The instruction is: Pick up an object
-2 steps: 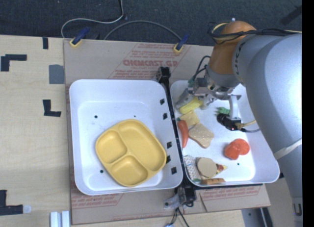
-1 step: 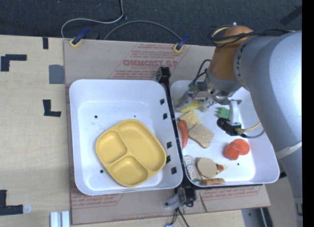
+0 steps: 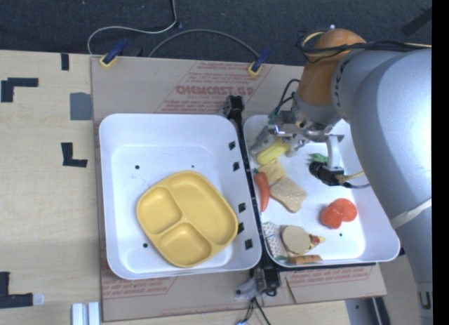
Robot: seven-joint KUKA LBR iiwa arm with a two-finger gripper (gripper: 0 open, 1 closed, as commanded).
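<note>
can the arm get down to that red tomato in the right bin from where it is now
Probably yes. The tomato lies apart from the bread slice and sandwich, nothing on top. The gripper sits over the corn in the same bin.

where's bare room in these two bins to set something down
Left white bin: bare floor along the far wall and left side of the yellow divided plastic tray. Right white bin: crowded; the bare patch is the near right corner beyond the red tomato.

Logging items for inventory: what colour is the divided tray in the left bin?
Yellow; the divided tray shows plainly in the camera view.
</note>
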